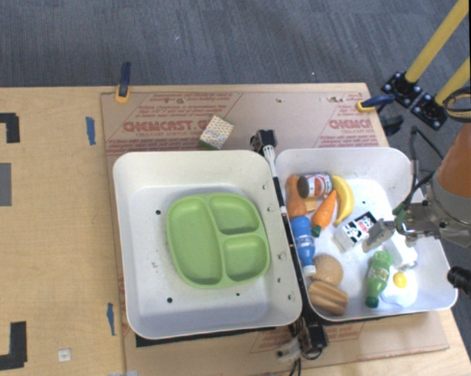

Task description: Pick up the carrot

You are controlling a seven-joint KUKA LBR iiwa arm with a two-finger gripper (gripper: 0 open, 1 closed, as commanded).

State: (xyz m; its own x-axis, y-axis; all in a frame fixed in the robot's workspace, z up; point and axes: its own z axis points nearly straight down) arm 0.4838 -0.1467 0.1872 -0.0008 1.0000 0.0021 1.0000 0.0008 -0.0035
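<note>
— Grey carpet surrounds the wooden bench [52,251], and a cardboard sheet [295,116] lies under two white bins. What sits in the left bin [136,225]?

— One green divided plate [218,239]. The right bin [389,161] is crowded.

— Where is the carrot [324,210]?

— Upper middle of the right bin, slanted, touching the banana [343,196] on its right, with a can [316,185] just above it and a blue bottle [302,240] beside its lower end.

— And the claw [385,234]?

— It hangs over the right half of that bin, near a black-and-white carton [359,227] and above a green bottle [377,275]. It is apart from the carrot. I cannot tell how it is set, spread or closed; nothing shows in it.

— Anything else?

— A bread roll [329,296] and a round bun [328,269] at the bin's near corner, a fried egg [402,285], and a small patterned block [216,132] on the cardboard.
</note>
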